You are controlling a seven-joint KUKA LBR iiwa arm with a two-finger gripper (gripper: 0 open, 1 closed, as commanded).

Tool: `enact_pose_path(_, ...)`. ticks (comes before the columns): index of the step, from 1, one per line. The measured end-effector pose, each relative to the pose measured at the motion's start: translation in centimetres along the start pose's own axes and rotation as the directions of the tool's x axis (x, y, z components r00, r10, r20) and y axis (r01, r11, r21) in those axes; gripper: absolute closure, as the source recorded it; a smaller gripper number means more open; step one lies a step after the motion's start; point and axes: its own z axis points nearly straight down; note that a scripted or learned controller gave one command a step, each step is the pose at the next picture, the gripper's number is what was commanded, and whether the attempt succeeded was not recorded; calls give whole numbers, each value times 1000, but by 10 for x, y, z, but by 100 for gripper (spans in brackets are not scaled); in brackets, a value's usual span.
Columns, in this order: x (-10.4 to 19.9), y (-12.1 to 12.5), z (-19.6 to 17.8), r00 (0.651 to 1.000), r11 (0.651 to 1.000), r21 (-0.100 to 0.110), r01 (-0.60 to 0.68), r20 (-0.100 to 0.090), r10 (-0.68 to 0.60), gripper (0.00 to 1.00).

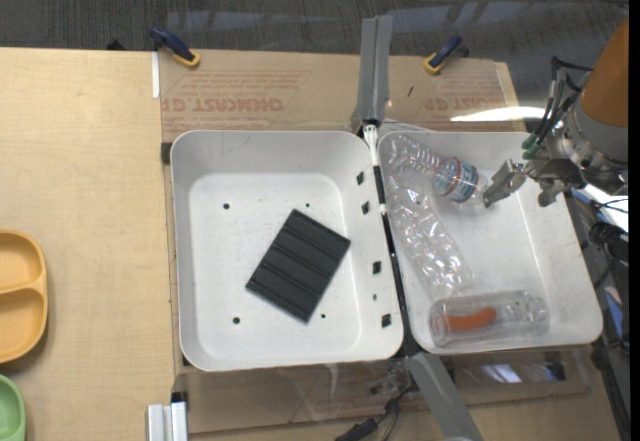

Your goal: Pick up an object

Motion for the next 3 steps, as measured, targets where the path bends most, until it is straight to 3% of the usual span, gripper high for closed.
enact_pose_path(1,91,0,46,999,999,1,46,0,-46,0)
enact_pose_path(2,59,-41,46,1000,1000,0,18,0,-18,0)
enact_pose_path(3,43,-17,88,990,990,-1,-144,0,144,0)
